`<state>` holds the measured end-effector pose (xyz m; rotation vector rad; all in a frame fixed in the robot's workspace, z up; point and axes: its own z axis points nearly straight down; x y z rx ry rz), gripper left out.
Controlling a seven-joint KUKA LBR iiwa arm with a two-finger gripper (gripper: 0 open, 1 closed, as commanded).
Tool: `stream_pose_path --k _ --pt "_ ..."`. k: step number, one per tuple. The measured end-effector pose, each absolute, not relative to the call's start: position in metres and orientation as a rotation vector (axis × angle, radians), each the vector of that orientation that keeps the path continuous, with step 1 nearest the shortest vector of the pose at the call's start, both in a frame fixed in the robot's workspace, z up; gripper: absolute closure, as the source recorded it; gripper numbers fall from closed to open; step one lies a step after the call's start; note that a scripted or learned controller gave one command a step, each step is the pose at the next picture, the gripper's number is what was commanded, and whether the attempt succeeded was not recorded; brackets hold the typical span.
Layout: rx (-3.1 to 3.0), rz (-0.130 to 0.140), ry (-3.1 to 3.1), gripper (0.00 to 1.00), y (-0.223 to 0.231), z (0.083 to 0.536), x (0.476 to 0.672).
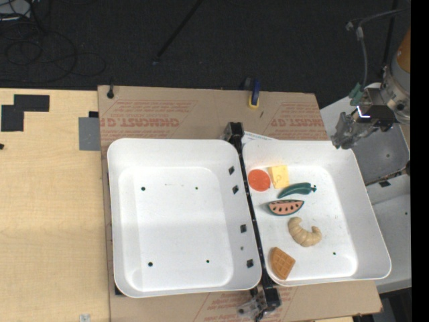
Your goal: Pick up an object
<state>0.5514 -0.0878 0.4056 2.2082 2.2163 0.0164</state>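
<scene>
A waffle-like brown wafer is lying nearest the camera, in the near corner of the right bin. Just beyond it a pale croissant is resting, then a watermelon slice, a dark green pepper, and, side by side against the bins' shared edge, a red disc and a yellow block. The left bin is sitting alongside on the worktop. Farthest back, the gripper is hovering over the right bin's far right corner, carrying nothing; whether it is open or closed cannot be told at this size. The step in hand appears to be the approach, before any grasp. All the objects are lying well apart from the gripper, toward the camera and to the view's left. The next move is probably calling for travel over one piece, then a descent.
</scene>
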Motion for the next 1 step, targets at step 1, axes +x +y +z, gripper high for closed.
stream_pose_path --k 1 --pt "2.216 0.002 2.226 1.0 -0.0411 0.4464 0.5439"
